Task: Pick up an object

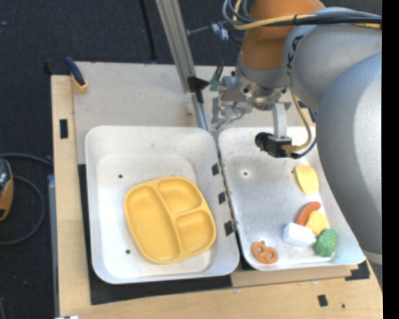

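So here's me, one grey arm with the orange band point(279, 28), leaning in over the far edge of the right bin point(253, 198). My gripper point(229, 115) hangs right about where the two bins meet at their far corners, just beside the slanted aluminium rail point(179, 45) that stands up from the bench. Honestly can't tell how my hand is set from up here, the wrist clutter and cables hide it, and I see nothing in it.

The stuff to pick is all in the right bin, bunched along its right edge and near corner. A pale yellow lemon-ish piece point(306, 178) lies by the right edge, about halfway down. Nearer the front there's an orange-red curved piece point(307, 212) touching a yellow chunk point(317, 222), then a small white block point(296, 234) just beside a green lumpy thing point(326, 242) (looks like toy broccoli) in the near right corner. A little orange pretzel point(264, 252) lies by the near edge, a bit apart from the rest.

The left bin point(106, 158) has a yellow divided plate point(169, 218) with three compartments, lying flat toward its near half. A blue and yellow clamp point(75, 74) grips the bench's far left corner
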